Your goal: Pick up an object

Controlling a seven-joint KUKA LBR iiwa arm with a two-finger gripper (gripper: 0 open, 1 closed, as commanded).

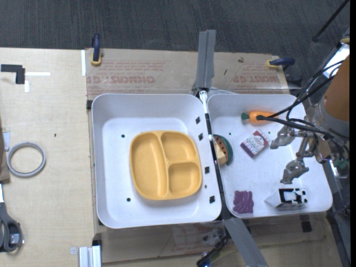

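Dark grey carpet floor (139,13) fills the upper frame; a light wood bench (44,115) occupies the left side.

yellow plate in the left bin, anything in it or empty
Empty: all three compartments of the yellow plate show bare yellow, nothing lying in them.

**Two white bins share a pale bench**

A light wooden bench (44,204) carries two shallow white bins side by side, the left bin (105,166) and right bin (317,204), resting on brown cardboard (139,74). A grey tape roll (25,159) lies at left, above what may be scissors (10,232).
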